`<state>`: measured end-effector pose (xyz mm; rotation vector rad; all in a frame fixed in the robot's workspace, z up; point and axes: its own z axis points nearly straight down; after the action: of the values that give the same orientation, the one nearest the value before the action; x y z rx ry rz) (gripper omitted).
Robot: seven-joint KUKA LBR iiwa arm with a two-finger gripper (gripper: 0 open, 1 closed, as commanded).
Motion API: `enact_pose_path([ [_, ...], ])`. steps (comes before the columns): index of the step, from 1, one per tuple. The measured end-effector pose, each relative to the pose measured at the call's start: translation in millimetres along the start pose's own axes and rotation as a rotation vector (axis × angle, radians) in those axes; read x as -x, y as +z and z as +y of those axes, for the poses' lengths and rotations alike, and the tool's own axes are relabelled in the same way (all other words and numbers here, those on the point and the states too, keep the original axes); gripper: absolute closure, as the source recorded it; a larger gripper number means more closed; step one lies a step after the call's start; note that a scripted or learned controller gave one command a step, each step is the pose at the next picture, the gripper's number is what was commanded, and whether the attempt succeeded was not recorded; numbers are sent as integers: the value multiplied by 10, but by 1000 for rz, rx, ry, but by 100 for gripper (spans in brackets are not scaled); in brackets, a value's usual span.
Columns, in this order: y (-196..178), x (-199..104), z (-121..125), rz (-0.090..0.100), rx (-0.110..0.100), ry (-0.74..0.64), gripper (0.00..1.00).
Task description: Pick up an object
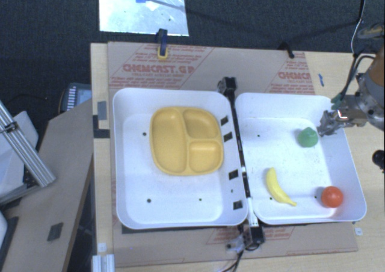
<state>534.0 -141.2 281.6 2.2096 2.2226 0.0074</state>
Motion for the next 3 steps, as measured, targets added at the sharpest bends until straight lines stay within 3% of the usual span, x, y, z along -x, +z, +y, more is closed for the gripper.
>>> enact_pose_path([
  [3, 381, -1479, 225, 3, -7, -3, 100],
])
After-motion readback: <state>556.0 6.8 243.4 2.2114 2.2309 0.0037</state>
